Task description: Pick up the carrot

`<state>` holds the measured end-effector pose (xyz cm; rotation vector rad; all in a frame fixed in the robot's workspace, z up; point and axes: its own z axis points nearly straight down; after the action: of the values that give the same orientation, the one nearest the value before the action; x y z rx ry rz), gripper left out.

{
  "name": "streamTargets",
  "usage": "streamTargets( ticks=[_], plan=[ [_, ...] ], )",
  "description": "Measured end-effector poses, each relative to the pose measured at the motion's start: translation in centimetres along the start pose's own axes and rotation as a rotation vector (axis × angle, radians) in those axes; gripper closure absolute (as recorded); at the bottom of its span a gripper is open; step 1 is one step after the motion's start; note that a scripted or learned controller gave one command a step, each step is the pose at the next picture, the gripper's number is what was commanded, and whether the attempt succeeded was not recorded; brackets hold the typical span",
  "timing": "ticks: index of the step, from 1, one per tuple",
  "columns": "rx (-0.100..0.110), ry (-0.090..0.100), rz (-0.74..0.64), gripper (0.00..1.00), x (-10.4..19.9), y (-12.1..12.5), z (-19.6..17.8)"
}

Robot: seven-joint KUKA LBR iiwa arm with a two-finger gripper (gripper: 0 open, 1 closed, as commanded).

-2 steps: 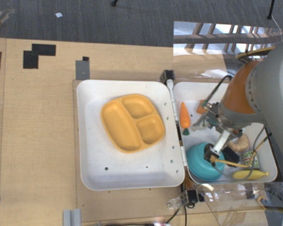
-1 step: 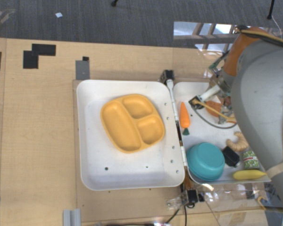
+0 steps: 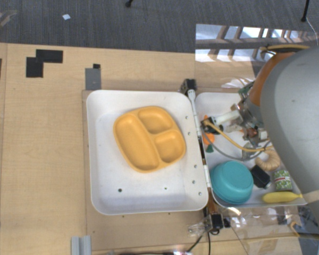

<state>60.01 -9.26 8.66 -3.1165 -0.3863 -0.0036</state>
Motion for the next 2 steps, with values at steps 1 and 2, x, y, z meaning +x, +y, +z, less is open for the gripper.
streamTargets(
  ticks=[1, 2],
  plan=[
    [-0.002, 0.011, -0.107, 0.00, -3.5, -6.8, -10.3],
    [0.002, -0.004, -0.092, 0.00, -4.7, -7.5, -9.7]
  ],
)
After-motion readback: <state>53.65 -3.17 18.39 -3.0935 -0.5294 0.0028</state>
